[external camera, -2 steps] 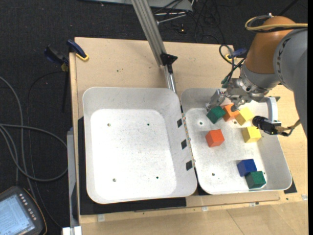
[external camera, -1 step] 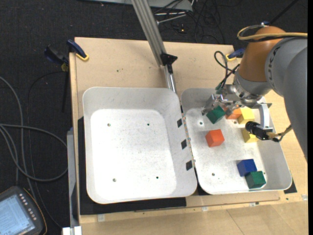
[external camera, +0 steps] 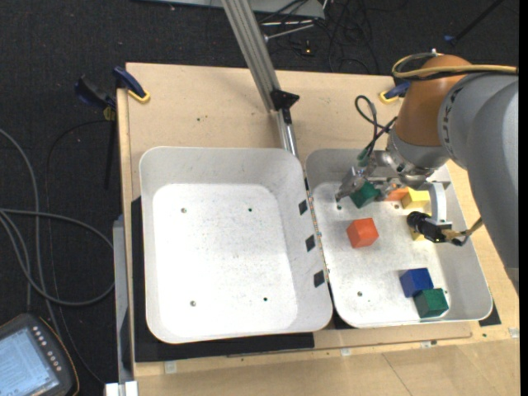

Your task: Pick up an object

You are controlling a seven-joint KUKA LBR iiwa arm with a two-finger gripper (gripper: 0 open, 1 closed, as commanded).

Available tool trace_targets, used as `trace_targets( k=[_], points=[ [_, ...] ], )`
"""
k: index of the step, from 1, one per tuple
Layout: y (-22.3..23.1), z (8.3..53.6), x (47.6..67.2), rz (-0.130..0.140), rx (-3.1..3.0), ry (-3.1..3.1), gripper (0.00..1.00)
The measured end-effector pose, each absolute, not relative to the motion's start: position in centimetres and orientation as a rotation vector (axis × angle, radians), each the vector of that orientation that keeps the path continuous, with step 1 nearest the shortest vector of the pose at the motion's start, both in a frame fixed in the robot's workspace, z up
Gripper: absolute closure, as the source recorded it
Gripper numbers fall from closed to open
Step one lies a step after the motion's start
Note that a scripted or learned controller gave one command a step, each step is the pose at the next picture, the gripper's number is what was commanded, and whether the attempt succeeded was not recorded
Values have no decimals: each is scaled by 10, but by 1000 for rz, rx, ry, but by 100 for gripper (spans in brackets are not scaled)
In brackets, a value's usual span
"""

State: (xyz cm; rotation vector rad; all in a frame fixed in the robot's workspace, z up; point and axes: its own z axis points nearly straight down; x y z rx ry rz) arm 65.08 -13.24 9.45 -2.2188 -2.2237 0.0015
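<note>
My gripper [external camera: 360, 188] hangs over the far left part of the right bin [external camera: 375, 291]. It is shut on a small dark green block [external camera: 364, 195], which shows between its metal fingers just above the bin floor. A red cube [external camera: 362, 233] lies on the floor a little nearer than the gripper. An orange piece [external camera: 398, 194] and a yellow block [external camera: 417, 198] lie right of the gripper, partly hidden by the wrist. A blue cube [external camera: 416, 280] and a green cube [external camera: 431, 302] sit touching in the near right corner.
The left bin [external camera: 150, 167] stands beside the right one, with a raised divider rim [external camera: 313, 238] between them. A slanted metal pole [external camera: 256, 52] reaches down to the bins' far edge. Blue clamps [external camera: 124, 79] grip the bench's far left corner.
</note>
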Motion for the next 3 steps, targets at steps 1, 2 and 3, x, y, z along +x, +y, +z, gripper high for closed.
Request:
trace_targets(
  k=[1,2,3],
  points=[
    [-132,106,651,-1,-2221,-2224,100],
    [-121,157,653,-5,-2221,-2228,100],
    [-123,201,659,-5,-2222,-2228,100]
  ],
)
